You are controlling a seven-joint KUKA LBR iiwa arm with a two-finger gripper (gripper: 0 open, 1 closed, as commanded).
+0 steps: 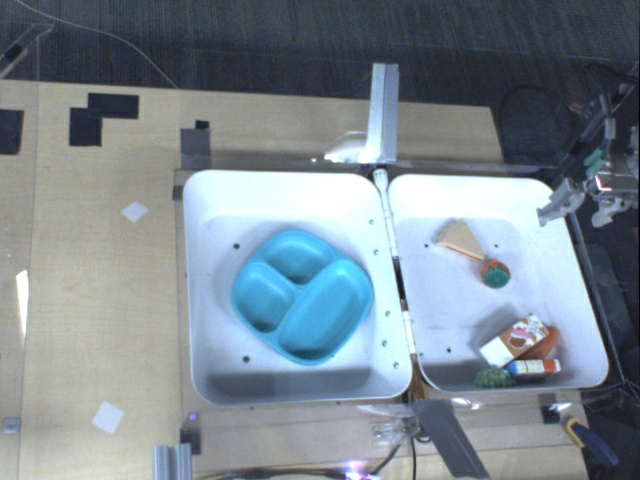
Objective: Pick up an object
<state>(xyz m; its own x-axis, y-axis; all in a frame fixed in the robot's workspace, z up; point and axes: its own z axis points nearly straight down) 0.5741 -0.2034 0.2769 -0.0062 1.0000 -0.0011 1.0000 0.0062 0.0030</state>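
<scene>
Several small objects lie in the right bin [440,363]. A tan fan-shaped piece with an orange stick [461,240] rests near the bin's back, and a green ball [495,275] touches the stick's end. Near the front right lie a white and orange carton [520,340], a small red and blue item [532,368] and a dark green piece [489,377]. My gripper [566,200] hangs over the bin's back right corner, well apart from all of them, with nothing seen in it.
The left bin [205,368] holds a blue three-section plate [302,294]. A metal post [384,113] stands behind the seam between the bins. Cables and arm parts [605,158] crowd the right edge.
</scene>
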